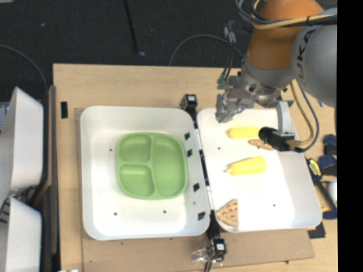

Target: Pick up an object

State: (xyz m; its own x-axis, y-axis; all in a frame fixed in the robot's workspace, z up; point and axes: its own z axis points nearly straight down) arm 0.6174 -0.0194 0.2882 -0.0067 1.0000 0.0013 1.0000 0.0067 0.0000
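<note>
We saw the end effector hanging over the far left corner of the right bin, close to that bin's back rim. The grey arm with its orange band reached in above it from the right. From this slanted view we could not tell whether the end effector was open or closed, and we saw nothing held in it. It appeared to touch none of the loose things.

Nearest to it lay the upper yellow piece, stretched across the bin floor just in front of the end effector and apart from it. The lower yellow piece, shaped like a small squeeze bottle with its narrow tip to the left, lay on its side nearer the middle of the same bin. A toy pizza slice sat in the near left corner of the right bin, against the rim.

In the left bin a green divided plate lay flat near the centre. Both bins rested side by side on the wooden bench
</note>
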